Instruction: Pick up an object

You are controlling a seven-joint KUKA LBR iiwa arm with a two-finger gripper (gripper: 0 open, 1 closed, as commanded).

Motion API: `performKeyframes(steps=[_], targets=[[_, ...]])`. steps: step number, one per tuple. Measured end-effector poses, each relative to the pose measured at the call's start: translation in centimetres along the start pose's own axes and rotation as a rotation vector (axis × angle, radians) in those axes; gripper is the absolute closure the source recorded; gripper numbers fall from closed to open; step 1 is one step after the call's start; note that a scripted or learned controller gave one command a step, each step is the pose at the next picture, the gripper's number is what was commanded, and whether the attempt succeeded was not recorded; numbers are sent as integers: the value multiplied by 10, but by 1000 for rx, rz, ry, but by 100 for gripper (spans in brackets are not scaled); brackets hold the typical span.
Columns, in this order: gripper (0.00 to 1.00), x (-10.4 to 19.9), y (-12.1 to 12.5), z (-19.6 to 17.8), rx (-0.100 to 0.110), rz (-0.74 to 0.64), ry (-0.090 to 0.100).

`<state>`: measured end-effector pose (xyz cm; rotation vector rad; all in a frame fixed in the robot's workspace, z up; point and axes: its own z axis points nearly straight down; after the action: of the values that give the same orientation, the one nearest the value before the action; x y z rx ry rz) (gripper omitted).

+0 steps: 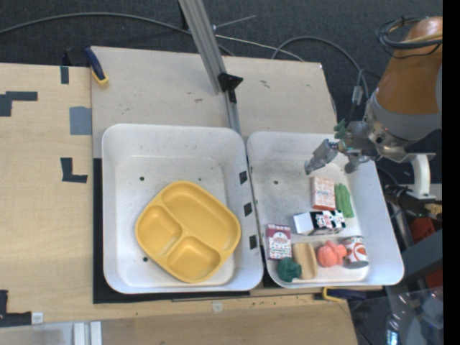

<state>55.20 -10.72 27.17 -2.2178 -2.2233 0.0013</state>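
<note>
Bins sat side by side on the bench, the left bin (115,192) holding a yellow divided tray (188,230) that lay tilted toward the lower middle of the frame. The right bin (277,153) carried a cluster of small objects gathered in its lower right part, while its upper left floor was bare white.

The arm (410,77) entered from the upper right of the frame, its orange band near the top right corner. The gripper (335,157) hung over the upper right part of the right bin, with one grey finger (317,158) reaching left and the other finger (356,162) toward the right; they stood spread apart with nothing between them.

Just below the gripper lay an orange-and-white packet (323,192), with a green stick-shaped item (345,200) just beside it on the right. Under these sat a black-and-white box (327,221) touching a small white block (302,223). Lower left of that was a red-and-white carton (278,241), and near the bin's bottom edge lay a dark green lump (290,269), a tan bar (306,259), an orange-red toy (330,254) and a red-and-white can (354,251), packed closely together.

A metal pole (203,31) slanted from the top of the frame down to the seam between the bins. A blue-and-yellow clamp (95,65) rested at the upper left corner of the board.
</note>
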Motion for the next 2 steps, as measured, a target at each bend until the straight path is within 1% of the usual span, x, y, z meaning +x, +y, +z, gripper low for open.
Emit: performKeyframes(steps=[1,2], targets=[[0,0,0,0,0,0,0],[0,-3,-3,44,4,1,-1]])
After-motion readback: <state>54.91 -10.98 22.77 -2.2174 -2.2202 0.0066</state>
